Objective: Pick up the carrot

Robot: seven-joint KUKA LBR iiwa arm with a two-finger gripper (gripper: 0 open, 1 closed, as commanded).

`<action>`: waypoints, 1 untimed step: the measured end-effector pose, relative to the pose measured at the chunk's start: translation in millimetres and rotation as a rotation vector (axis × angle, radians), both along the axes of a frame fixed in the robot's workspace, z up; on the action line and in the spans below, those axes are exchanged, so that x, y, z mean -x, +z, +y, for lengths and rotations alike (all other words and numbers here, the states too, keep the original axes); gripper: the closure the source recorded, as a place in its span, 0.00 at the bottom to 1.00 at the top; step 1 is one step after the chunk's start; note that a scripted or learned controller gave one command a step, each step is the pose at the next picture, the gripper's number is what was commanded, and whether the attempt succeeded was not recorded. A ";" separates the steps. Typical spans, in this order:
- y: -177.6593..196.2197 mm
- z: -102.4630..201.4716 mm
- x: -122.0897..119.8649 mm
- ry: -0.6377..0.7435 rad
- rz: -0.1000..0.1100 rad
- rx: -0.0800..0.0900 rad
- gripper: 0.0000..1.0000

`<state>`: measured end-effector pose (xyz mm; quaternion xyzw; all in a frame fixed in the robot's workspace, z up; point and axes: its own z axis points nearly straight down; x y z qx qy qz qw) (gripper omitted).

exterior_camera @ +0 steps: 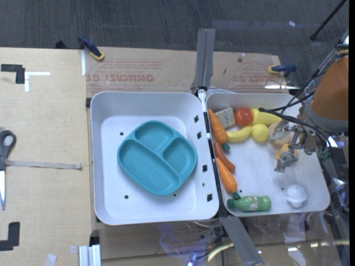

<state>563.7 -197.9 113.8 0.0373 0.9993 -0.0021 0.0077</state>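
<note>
Two carrots lie along the left wall of the right bin (310, 204): one (217, 127) near the back, another (226, 174) nearer the front, with a thin red pepper (223, 156) between them. My gripper (286, 159) hangs over the right part of this bin, well to the right of both carrots. The arm's orange band (334, 90) rises behind it. No carrot is at the gripper.
A red tomato (243, 116), yellow banana (270, 117), lemon (259, 132) and tan sponge (224, 116) crowd the bin's back. A green bottle (250, 204) and a white object (295, 195) lie at the front. The left bin (102, 187) holds a blue divided plate (158, 157).
</note>
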 end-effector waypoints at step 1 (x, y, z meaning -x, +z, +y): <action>-20.3 -7.0 -16.8 -0.089 0.009 -0.005 0.00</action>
